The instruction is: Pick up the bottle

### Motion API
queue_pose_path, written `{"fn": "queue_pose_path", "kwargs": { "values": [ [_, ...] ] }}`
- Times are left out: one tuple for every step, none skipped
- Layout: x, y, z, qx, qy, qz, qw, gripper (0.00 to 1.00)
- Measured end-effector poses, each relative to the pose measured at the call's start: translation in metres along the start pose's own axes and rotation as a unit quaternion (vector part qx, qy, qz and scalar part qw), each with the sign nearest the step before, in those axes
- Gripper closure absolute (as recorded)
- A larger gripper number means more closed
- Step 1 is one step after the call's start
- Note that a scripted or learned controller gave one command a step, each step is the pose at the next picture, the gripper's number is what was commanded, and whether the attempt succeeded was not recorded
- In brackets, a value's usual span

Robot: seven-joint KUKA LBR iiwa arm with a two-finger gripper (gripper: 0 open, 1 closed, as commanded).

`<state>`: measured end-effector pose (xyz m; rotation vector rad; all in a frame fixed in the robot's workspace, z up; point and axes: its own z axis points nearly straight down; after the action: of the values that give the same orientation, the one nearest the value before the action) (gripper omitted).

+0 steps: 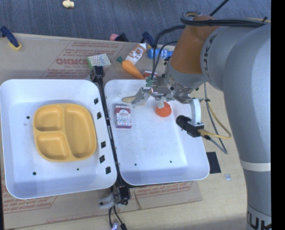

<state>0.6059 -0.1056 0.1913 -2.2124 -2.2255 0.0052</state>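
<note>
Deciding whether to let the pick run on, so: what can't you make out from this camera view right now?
- Hand: its fingertips blur into clutter over the right bin; whether anything sits between them is unclear.
- Bottle, outside the bin: its label is too small to read.
- Orange object: partly covered by the hand, shape uncertain.
- Small carton: print too small to read.

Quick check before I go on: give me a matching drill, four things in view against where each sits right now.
Things:
1. yellow divided plate
2. small red carton
3. bottle
4. yellow scrap

Places:
A. on the cardboard behind the bins
B. in the left bin
C. on the grey floor beyond the bench
D. in the right bin, near its left wall

Pairs: 1-B, 2-D, 3-A, 4-C
</note>
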Motion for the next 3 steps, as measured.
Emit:
{"fn": "queue_pose_path", "kwargs": {
  "values": [
    [-0.008,-0.027,0.096,-0.004,0.001,0.166,0.9862,0.0],
    [-0.006,-0.026,0.085,-0.004,0.003,0.163,0.9866,1.0],
    [0.008,-0.101,0.056,0.001,0.001,0.235,0.972,1.0]
  ]
}}
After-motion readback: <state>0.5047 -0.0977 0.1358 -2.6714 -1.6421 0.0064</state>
